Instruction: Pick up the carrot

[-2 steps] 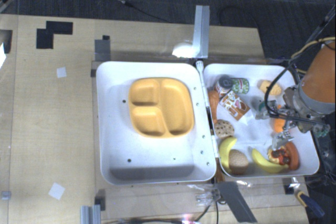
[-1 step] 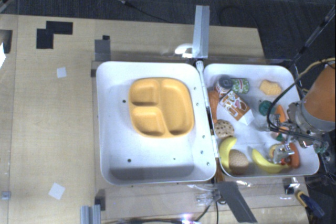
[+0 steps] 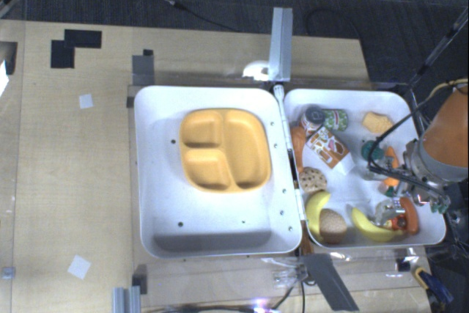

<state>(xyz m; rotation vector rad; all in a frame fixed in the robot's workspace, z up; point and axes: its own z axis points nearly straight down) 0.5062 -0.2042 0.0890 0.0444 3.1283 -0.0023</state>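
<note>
End effector (image 3: 390,212) sits low in the right bin (image 3: 344,92), toward that bin's 4 o'clock corner. Whether it is open or closed cannot be told from this slant, as cables and the wrist blur it. Touching it on its 3 o'clock side lies a short orange-red piece that I take to be the carrot (image 3: 410,221), though nothing shows it gripped. At the end effector's 9 o'clock, just beside it, is the tip of a banana (image 3: 368,225).

To do this step well, the tool should be centred over the carrot, not the banana tip. It should close across the carrot's narrow width and rise straight, so the bin wall at 3 o'clock is not struck. Since banana and carrot lie so close, a pinch set slightly off could catch both or push the carrot against the wall.

Farther out, the arm (image 3: 443,135) rises at 1 o'clock. Across the bin are a roll (image 3: 333,222) at 9 o'clock, a cookie (image 3: 313,178) at 10, and a carton (image 3: 327,148), can (image 3: 326,118) and cracker (image 3: 377,122) toward 11 and 12. A long orange item (image 3: 297,145) lies along the far wall at 10 o'clock and could also pass for a carrot. Beyond it, the left bin (image 3: 154,179) holds a yellow tray (image 3: 223,149), all on the tabletop (image 3: 66,179)
</note>
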